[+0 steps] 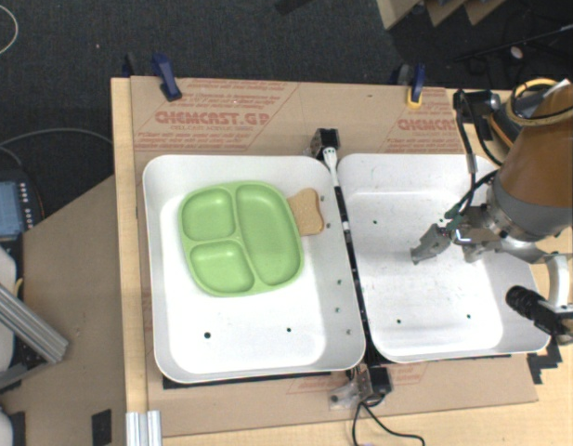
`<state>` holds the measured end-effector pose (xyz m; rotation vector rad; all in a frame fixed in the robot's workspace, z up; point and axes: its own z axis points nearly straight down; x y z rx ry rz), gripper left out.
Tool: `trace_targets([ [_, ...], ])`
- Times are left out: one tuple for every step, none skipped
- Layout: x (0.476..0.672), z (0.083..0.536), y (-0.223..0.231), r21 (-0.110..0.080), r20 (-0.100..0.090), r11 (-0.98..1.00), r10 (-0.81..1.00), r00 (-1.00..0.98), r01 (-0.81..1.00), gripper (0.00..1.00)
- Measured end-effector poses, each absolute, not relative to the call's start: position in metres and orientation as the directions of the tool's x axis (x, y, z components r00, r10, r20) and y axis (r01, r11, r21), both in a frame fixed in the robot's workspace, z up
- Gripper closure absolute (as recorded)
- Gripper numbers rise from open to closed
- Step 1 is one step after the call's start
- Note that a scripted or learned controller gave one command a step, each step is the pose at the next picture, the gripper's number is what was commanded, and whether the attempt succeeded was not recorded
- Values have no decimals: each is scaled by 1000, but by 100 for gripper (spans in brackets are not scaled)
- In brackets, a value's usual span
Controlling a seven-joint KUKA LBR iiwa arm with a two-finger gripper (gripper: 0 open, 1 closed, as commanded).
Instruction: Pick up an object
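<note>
Bench: brown board [221, 110] with red printed lettering, bearing two shallow white bins side by side; blue clamp [165, 77] on its far edge at the left, a blue-and-yellow clamp [415, 86] on the far edge at the right.
Left bin [258, 337]: holds a green divided plate and a tan piece of bread.
Green plate [240, 238]: three compartments, lying flat in the far half of the left bin, turned a little askew to the bin's walls.
Bread [307, 211]: tan, slice-shaped, lying at the plate's right rim and touching or slightly overlapping it (which of the two I cannot tell), near the wall shared with the right bin.
Right bin [407, 249]: white floor with a few small dark marks.
Arm [537, 170]: reaches in from the right, its orange band above the grey wrist, over the right side of the right bin.
Gripper [429, 246]: over the middle of the right bin, pointing left and downward; whether its parts are spread or closed cannot be told from this angle, and nothing is seen in it.
Gripper to objects: well apart from both plate and bread, which lie across the dividing wall in the other bin.
</note>
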<state>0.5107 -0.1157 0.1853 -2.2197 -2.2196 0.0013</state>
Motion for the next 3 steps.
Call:
trace_targets([
  [511, 196, -116, 1, 0, 0, 1000, 0, 1000, 100],
  [477, 189, -70, -6, 3, 3, 1000, -3, 1000, 100],
  [480, 257, -7, 7, 1, 7, 1000, -7, 1000, 100],
])
